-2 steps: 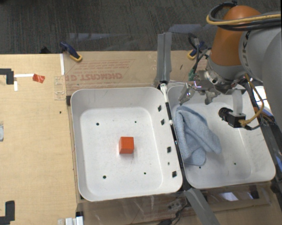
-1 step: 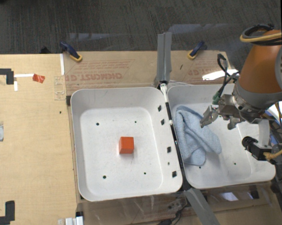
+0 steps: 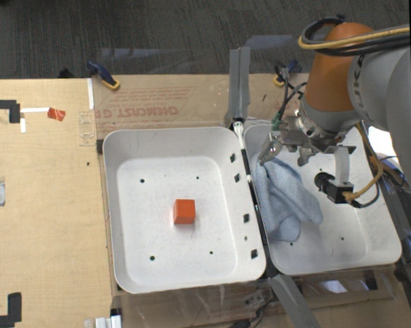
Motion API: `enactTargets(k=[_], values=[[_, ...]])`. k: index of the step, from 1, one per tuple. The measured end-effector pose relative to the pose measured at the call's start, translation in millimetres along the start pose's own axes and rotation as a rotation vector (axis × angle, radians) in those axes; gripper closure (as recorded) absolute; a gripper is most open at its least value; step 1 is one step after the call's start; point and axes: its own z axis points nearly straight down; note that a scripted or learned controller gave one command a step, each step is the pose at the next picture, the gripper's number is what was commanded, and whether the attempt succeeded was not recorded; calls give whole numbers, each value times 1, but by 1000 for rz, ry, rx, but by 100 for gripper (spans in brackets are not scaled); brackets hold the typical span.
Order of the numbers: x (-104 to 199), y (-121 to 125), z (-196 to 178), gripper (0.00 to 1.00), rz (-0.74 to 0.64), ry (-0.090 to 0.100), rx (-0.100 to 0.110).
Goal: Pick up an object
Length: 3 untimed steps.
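The arm's two-finger hand is hanging over the upper left corner of the right shallow white plastic bin, pinching the top edge of a crumpled pale blue cloth between narrowly set fingers. The cloth is draping down from the hand and lying along the bin's left side. In the left shallow white plastic bin, a small orange-red cube is sitting near the middle, well apart from the hand. Both bins are resting side by side on the tan surface.
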Motion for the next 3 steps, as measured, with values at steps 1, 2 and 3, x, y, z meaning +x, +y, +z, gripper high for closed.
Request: enactTargets(k=[1,2,3], values=[[-31,-64,1,0,191,1,1],[-29,-56,1,0,288,1,0],[-3,-18,-6,0,85,-1,0]])
